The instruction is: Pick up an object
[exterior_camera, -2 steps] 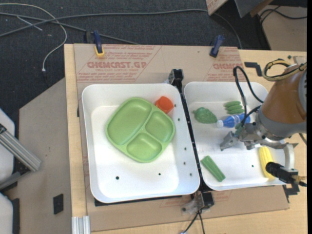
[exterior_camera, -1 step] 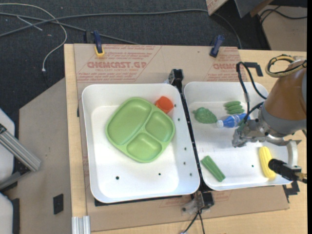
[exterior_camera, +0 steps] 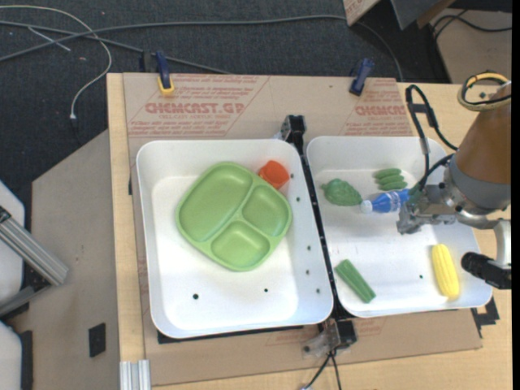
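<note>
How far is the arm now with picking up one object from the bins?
Nothing looks lifted yet. The gripper is low in the right bin, at the blue bottle, so a try at it seems in hand. I cannot tell whether the jaws hold it. The corn, the green pieces and the orange item beside the green plate lie untouched. Grasping and raising remain.

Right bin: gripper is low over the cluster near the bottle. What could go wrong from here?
1. The gripper sits beside the blue-capped bottle, which lies on its side; a closing grip could roll it away.
2. The green leafy piece and the green pod lie close by, so it might nudge them or catch two at once.
3. The loose black cable hangs by the wrist and could snag.
</note>
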Action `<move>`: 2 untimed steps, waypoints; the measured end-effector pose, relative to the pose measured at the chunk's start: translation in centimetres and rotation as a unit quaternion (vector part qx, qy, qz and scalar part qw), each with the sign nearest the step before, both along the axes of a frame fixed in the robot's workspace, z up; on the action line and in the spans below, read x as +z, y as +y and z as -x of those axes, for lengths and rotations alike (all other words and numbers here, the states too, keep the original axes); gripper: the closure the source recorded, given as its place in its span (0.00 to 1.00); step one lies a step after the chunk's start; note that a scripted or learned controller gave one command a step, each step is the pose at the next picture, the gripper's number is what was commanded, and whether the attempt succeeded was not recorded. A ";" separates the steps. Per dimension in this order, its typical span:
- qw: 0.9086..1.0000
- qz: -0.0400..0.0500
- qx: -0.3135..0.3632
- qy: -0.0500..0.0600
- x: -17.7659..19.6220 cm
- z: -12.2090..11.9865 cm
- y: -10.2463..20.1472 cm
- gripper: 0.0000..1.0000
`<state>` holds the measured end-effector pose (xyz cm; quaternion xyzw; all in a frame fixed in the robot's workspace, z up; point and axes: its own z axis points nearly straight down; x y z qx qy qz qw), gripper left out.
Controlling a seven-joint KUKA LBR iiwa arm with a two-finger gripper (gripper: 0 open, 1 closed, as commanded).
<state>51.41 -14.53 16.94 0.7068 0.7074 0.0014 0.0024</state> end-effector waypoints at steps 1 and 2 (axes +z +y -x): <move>1.000 0.000 0.000 -0.001 5.4 -0.2 0.0 1.00; 1.000 -0.002 0.003 0.001 5.3 -1.8 6.0 1.00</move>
